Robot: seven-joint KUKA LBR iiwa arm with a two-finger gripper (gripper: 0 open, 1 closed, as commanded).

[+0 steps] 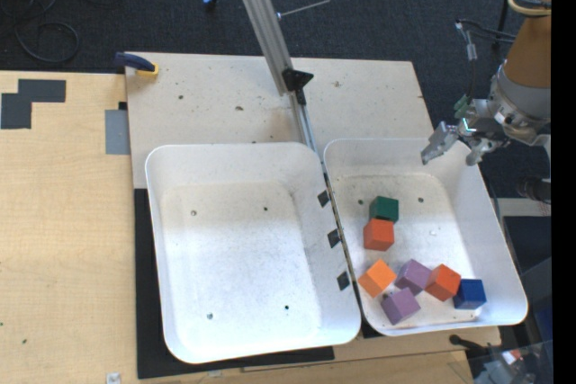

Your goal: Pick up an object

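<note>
Up high, gripper (454, 144) over right bin (504, 234) rim, open-jawed.

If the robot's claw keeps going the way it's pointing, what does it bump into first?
Probably the right bin's bare white floor near its back rim. The end effector points down and leftward there, with no block under it. The green block lies further along. Depth is hard to judge.
</note>
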